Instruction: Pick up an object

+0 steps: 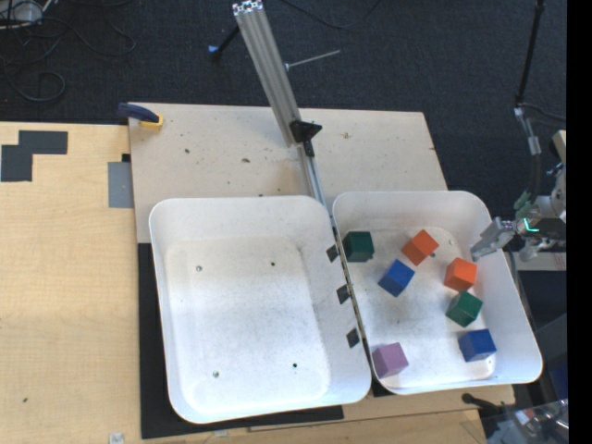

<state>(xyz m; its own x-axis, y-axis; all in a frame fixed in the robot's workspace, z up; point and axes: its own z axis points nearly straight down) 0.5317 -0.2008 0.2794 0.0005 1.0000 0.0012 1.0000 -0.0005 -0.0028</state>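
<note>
Dark carpet floor surrounds a light wood bench (65, 276) with dark cables along the top. Blue-handled tool (139, 114) lies at the far left corner of the bench's board. Slanted aluminium rail (268, 67) runs down toward the seam between the bins. Left bin (176, 225): white, shallow, a few dark specks on its floor. Right bin (518, 340) holds seven cubes: dark green cube (358, 245) near the divider, purple cube (389, 359) at the near left corner, blue cube (396, 277) centre-left, orange cube (420, 246) just right of it and farther back, second orange cube (460, 273) near the right wall, green cube (463, 308) just below that, second blue cube (476, 344) near the front right. Gripper (487, 240) at the bin's right rim, just beside the second orange cube, nothing seen between the fingers; can't tell if they're apart or together.
</note>
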